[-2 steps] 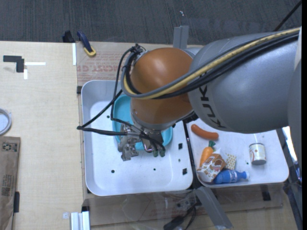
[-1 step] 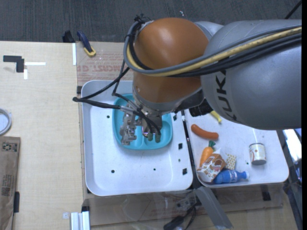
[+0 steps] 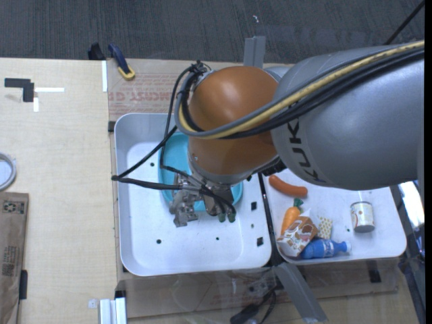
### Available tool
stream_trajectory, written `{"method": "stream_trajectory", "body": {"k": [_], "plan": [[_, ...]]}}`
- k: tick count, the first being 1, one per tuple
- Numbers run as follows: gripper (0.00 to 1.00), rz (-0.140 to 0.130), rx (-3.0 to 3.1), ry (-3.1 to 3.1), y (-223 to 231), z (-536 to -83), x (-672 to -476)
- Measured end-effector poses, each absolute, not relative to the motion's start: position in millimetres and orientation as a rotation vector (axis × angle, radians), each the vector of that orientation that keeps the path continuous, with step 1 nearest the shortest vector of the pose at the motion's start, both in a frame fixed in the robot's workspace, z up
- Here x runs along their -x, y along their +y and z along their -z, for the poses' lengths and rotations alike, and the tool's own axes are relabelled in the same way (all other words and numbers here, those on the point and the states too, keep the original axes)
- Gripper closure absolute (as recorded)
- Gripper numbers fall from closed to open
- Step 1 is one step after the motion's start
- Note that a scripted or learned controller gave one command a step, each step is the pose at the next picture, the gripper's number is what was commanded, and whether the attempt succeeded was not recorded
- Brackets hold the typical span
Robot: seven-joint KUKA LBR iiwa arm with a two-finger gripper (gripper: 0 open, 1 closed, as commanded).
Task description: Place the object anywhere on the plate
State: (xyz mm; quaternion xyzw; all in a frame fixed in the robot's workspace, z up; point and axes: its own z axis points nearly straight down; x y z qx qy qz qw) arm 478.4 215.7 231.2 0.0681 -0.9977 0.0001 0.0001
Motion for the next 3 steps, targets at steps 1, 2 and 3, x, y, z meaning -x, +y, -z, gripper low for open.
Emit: {"method": "stream_trajectory", "body": {"k": [1,2,3], "plan": [[1.0,0.001,-0.423,-3.116,188.2,-240.8,-484.7],[1.0,0.0,-0.115,-3.141,153.3,-225.9,-561.9],[1.0,0.0,0.386,-3.121,145.5,-322.8,-526.9]]}}
